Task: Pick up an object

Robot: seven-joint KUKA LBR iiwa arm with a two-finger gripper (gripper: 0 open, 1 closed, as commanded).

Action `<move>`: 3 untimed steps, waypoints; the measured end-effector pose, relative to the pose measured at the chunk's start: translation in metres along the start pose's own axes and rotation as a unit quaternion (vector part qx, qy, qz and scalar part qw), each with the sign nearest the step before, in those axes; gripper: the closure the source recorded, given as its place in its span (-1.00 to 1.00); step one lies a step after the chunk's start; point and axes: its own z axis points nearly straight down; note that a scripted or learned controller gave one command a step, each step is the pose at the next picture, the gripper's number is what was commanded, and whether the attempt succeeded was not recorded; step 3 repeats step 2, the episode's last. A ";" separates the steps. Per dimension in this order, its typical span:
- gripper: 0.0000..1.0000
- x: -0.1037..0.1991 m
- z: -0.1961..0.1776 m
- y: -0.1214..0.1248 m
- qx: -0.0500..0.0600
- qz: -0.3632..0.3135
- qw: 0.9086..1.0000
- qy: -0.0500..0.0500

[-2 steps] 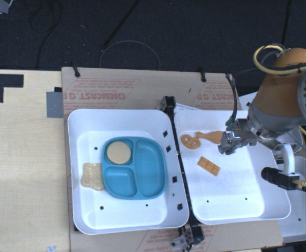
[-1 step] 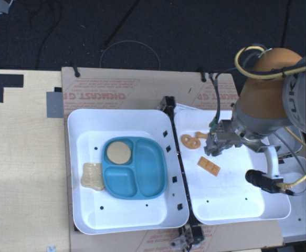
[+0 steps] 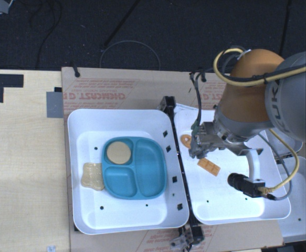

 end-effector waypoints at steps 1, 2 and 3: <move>1.00 0.048 0.015 -0.001 0.001 0.001 1.000 -0.001; 1.00 0.104 0.026 -0.004 0.001 0.000 1.000 -0.001; 1.00 0.104 0.026 -0.004 0.001 0.000 1.000 -0.001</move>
